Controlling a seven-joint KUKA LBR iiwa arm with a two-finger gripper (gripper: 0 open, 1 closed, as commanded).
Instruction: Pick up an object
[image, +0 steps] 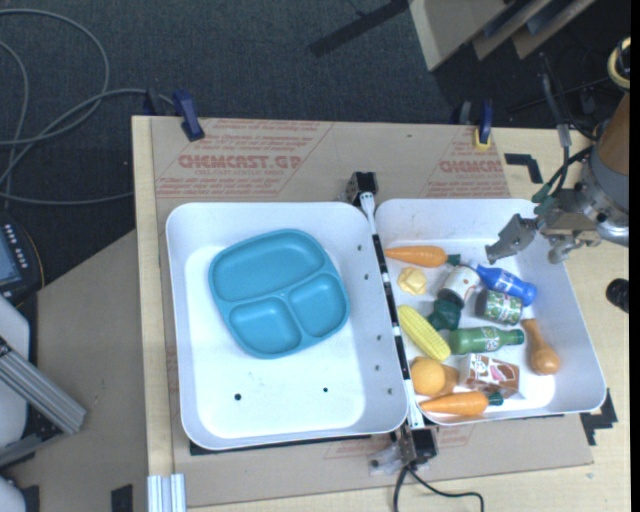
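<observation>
Camera view, slanted from above: counter (250, 160) topped with brown printed board, bearing two shallow white bins side by side.

Left bin (200, 400): one teal divided tray (278, 291), three compartments, lying flat toward the upper half.

Right bin (580, 340): assorted toy food, crowded toward the middle and lower part.
- Carrot (416, 256), orange, lying near the upper left, tip toward the divider.
- Blue bottle (505, 284), on its side, right of centre.
- Can (458, 282) with white and red label, just left of the blue bottle.
- Corn cob (424, 333), yellow, slanted along the left wall.
- Green bottle (484, 339), on its side, between corn cob and brown gourd-shaped piece (541, 347).
- Orange fruit (429, 377), round, below the corn cob.
- Red-and-white packet (491, 373), just right of the orange fruit.
- Second carrot (456, 404), at the lower rim.

End effector (532, 238): over the upper right of the right bin, entering from the right, fingers spread apart, nothing between them. Nearest item the blue bottle, just below and slightly left of the fingertips, apart from them. Other items further down and left, well apart from the end effector.
</observation>
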